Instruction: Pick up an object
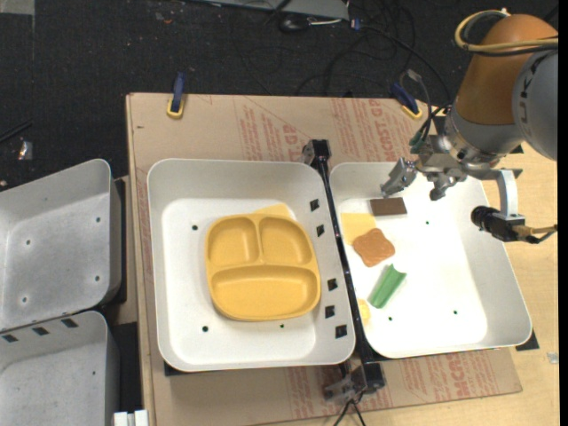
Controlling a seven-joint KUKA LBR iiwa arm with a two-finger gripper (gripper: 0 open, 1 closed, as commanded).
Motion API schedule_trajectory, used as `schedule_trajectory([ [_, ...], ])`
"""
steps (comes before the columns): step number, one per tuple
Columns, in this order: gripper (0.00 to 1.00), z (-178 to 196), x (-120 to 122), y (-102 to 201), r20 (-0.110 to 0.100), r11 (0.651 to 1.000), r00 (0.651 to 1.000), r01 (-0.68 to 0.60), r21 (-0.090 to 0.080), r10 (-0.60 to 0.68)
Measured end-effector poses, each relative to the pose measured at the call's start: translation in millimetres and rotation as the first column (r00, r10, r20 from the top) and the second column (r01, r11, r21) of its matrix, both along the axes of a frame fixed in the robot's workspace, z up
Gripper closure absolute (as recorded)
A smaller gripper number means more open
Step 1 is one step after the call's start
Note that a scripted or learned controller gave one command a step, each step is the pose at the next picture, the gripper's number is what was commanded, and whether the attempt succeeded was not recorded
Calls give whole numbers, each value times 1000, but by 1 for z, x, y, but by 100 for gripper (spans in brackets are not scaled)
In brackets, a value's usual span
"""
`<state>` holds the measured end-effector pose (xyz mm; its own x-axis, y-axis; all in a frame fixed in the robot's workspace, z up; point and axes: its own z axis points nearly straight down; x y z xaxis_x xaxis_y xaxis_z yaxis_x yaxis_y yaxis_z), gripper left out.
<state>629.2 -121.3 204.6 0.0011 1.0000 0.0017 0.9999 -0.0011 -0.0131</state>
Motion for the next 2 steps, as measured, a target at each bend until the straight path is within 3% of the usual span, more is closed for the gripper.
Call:
schedule_trajectory([
  [1, 0, 8, 3, 0, 13, 1000, 1000, -2, -2, 2],
  [2, 0, -35, 3, 0, 10, 1000, 1000, -1, -2, 1],
])
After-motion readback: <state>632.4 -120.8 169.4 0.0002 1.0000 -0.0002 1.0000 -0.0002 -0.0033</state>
